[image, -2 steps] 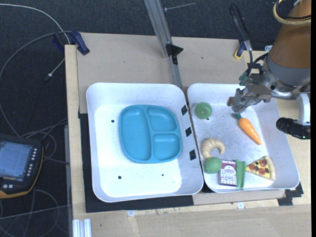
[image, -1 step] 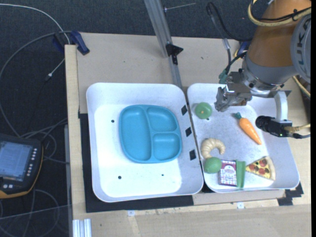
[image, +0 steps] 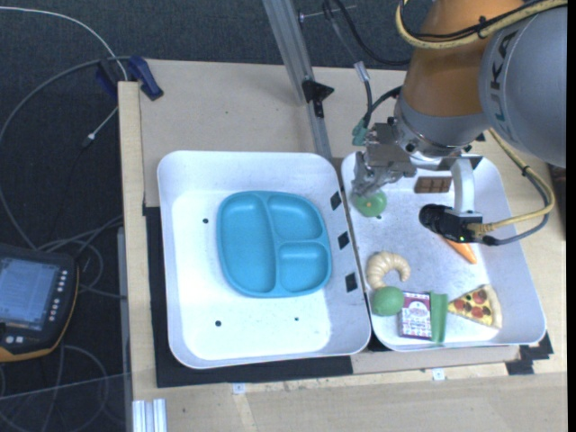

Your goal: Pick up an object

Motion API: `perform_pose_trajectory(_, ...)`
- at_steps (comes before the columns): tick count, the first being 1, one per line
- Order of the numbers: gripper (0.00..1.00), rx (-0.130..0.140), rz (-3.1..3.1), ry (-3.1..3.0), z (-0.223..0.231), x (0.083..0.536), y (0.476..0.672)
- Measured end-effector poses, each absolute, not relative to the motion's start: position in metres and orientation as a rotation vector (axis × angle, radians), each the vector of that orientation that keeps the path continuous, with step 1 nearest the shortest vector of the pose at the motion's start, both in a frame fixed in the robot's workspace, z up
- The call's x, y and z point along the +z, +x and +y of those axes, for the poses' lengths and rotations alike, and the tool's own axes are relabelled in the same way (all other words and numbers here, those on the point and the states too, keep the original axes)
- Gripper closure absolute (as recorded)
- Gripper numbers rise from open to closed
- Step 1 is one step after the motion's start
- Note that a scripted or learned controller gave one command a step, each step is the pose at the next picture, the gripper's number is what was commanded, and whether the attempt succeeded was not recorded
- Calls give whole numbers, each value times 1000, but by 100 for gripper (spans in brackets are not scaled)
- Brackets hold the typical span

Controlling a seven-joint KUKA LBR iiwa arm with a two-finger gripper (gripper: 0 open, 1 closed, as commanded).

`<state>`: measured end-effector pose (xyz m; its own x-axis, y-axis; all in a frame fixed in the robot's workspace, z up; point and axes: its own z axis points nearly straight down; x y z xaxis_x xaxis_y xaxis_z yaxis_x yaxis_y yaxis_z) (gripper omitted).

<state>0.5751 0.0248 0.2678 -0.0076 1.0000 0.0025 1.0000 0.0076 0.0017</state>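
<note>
My gripper (image: 367,187) hangs over the upper left corner of the right bin (image: 517,268), directly above a small green round fruit (image: 370,205) and touching or nearly touching its top. The fruit peeks out just below the gripper's tip, and I cannot make out whether it is gripped. Further down the same bin lie a pale croissant (image: 387,265), a green lime-like ball (image: 388,301), a small maroon box (image: 415,315), a pizza slice (image: 476,306), an orange carrot (image: 463,249) and a brown chocolate bar (image: 433,184).
The left bin (image: 180,268) holds a blue divided plate (image: 273,243). A metal pole (image: 290,34) rises behind the bins' shared wall, close to the gripper. Cables hang off the wrist over the right bin. A tablet-like pendant (image: 31,300) sits off the bench at left.
</note>
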Motion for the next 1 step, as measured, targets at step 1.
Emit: perform_pose_trajectory(1, 100, 0, -2227, -2210, 89, 255, 576)
